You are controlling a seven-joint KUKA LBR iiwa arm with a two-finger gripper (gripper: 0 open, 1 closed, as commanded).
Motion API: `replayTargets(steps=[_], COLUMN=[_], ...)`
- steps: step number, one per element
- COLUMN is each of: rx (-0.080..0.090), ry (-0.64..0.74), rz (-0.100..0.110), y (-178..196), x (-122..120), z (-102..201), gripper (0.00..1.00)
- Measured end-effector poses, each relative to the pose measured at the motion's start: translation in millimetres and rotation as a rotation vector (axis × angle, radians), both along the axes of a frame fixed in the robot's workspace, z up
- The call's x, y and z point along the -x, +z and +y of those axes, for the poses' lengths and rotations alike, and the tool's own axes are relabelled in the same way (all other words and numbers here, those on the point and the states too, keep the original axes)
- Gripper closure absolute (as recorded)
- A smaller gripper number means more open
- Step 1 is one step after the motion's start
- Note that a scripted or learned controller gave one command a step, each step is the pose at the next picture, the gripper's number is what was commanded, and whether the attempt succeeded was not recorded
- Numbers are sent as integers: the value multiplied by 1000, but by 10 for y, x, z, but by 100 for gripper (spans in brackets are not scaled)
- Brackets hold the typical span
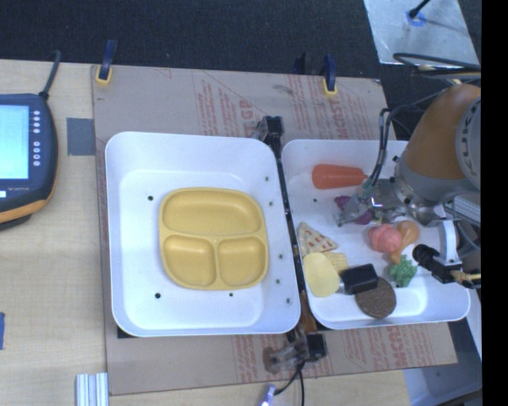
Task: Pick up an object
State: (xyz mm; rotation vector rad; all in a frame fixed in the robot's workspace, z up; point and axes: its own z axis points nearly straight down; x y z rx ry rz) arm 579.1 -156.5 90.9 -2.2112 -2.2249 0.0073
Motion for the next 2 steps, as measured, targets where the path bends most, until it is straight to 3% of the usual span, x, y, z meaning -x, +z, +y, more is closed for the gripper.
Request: replayTargets(steps=[1, 2], rx=[1, 1], ry=[1, 3], rz=[-3, 0], y=[11, 111], x=[-476, -472], z=[365, 355], gripper=[0, 100])
